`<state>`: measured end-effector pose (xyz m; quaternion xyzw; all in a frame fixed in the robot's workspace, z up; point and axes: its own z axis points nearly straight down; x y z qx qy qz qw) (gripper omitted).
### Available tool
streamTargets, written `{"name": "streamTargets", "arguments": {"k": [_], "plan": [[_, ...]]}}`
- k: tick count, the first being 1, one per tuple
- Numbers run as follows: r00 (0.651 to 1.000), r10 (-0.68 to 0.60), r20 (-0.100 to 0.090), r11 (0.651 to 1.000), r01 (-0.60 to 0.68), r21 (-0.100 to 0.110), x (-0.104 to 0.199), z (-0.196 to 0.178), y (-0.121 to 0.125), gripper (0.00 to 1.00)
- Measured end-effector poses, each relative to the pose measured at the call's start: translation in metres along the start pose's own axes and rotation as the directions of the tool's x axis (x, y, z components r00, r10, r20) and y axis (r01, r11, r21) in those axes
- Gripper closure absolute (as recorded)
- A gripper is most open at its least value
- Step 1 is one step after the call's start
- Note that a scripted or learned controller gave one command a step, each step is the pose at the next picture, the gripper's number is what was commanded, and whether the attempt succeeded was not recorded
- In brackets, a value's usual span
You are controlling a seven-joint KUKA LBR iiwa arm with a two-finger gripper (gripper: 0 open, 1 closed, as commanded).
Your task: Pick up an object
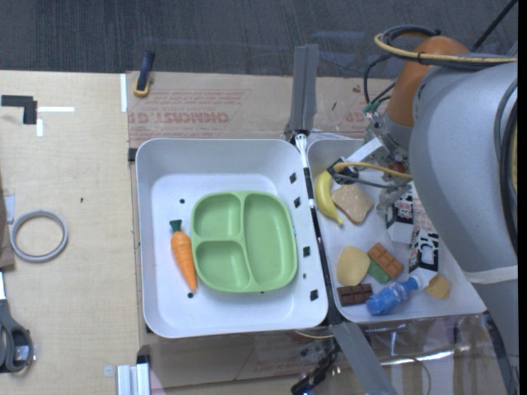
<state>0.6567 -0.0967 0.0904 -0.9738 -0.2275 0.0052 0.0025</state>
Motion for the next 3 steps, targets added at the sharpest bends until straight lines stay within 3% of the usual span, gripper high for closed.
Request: {"name": "streamTargets", "arguments": {"k": [1, 2, 3], "plan": [[0.968, 0.252, -0.006, 0.968, -0.252, -0.003, -0.053, 0.000, -0.008, 0.00], [0.973, 0.230, -0.007, 0.973, -0.230, -0.004, -0.008, -0.001, -0.003, 0.00], [0.969, 0.247, -0.006, 0.969, -0.247, -0.004, -0.023, 0.000, -0.014, 0.00]]}}
